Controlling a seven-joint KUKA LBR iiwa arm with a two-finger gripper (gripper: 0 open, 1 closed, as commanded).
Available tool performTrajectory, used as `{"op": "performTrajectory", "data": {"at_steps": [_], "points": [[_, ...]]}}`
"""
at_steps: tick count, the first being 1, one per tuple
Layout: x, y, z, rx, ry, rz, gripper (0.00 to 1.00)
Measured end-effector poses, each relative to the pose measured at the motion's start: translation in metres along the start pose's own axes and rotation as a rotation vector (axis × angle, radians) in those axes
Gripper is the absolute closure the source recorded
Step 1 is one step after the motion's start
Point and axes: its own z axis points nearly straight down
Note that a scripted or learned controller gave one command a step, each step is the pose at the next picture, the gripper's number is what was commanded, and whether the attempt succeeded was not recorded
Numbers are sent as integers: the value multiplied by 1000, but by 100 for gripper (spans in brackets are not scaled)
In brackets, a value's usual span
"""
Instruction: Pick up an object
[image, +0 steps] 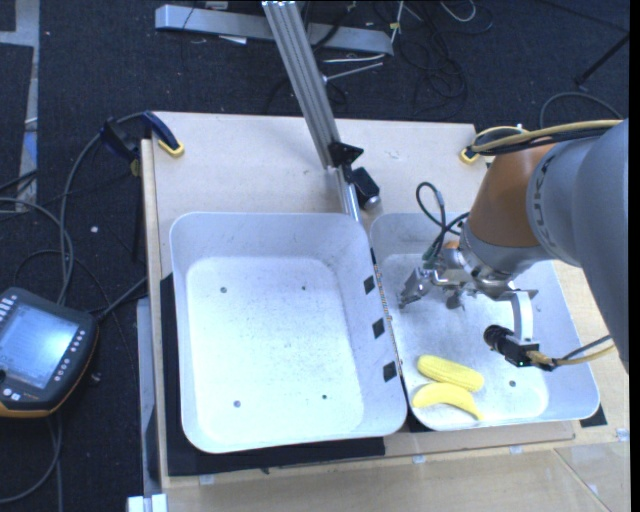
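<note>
Gripper (415, 292) over right bin (570, 400), finger state unreadable, nothing visibly held. Two bananas (450, 372) lie near bin's front edge, apart from gripper. You've still got whole pick left.

Matt plastic, bare wood, brushed metal
Two white bins (270, 330) are looking matt and speckled, bananas (450, 372) smooth plastic, bench (260, 165) showing pale unvarnished wood

light: bright, even, from overhead | shadows: faint, soft | glare: shallow white plastic bins (270, 330) kinda washed out | focus: slightly soft all over, grainy
</note>
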Motion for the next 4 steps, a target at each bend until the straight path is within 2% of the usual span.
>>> {"op": "performTrajectory", "data": {"at_steps": [1,2,4], "points": [[0,1,-12,-4,0,0,100],[-2,-6,-71,-9,-1,0,100],[-2,-10,-160,-8,-1,-1,100]]}}
